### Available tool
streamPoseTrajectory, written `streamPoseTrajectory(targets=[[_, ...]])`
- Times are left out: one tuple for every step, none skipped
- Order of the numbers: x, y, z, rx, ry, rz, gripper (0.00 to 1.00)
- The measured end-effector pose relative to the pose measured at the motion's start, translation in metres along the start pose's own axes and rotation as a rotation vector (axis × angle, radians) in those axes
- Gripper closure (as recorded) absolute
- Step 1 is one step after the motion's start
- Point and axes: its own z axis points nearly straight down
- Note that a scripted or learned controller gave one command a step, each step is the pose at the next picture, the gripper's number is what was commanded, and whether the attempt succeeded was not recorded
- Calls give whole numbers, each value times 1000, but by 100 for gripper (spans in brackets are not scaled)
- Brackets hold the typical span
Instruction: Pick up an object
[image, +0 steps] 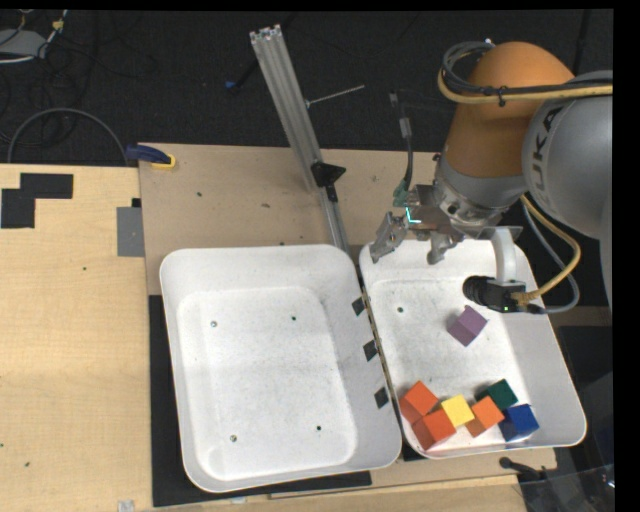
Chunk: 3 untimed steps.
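My gripper (413, 243) hangs over the far end of the right bin (545, 350), its two fingers spread apart with nothing between them. A purple block (466, 326) lies alone in the middle of that bin, nearer and to the right of the gripper. At the bin's near end sits a cluster of blocks: two red-orange ones (427, 412), a yellow one (458, 410), an orange one (488, 412), a dark green one (498, 391) and a blue one (518, 421).
The left bin (200, 290) lies beside the right one, with black clips along the shared edge. A slanted aluminium rail (295, 115) rises behind the bins. The arm's orange band and grey body (520, 110) loom over the right bin's far right corner.
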Motion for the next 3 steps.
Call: streamPoseTrajectory(targets=[[81,38,69,3,2,-11,0],[77,38,64,-1,0,-5,0],[76,38,64,-1,0,-4,0]])
